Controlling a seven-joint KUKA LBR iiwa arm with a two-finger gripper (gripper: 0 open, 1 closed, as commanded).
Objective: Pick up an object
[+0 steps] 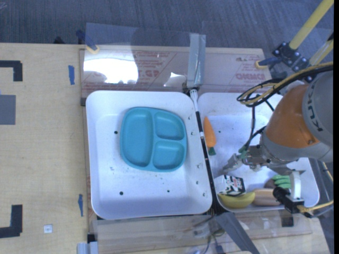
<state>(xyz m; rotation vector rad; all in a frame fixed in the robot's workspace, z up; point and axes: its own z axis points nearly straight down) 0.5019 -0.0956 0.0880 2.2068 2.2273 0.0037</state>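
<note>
Pale wooden boards make up the surface (42, 142), marked with black corner shapes and bits of blue tape, with grey carpet beyond its far edge. Two shallow white bins sit side by side on it. In the left white bin (106, 194) lies a turquoise plastic tray with three compartments (153, 139), flat and roughly central.

Along the left wall of the right white bin (228, 120) lies a slim orange toy carrot with a small green tip (210, 135), pointing toward the near edge. At the near edge of that bin rests a yellow banana-shaped toy (237, 199), curved with its ends turned up. Touching it from above is a small black-and-white printed item (233, 184), too small to read. To the banana's right lie a tan cylindrical piece (263, 196) and a green object (282, 181), both partly covered by the arm's hardware, so their full shapes cannot be made out.

The grey arm with its orange band (291, 123) reaches in from the right and hides much of the right bin. Its pincer (235, 163) hangs low just above the black-and-white item; whether it is spread or closed cannot be told, and nothing is visibly gripped in it.
</note>
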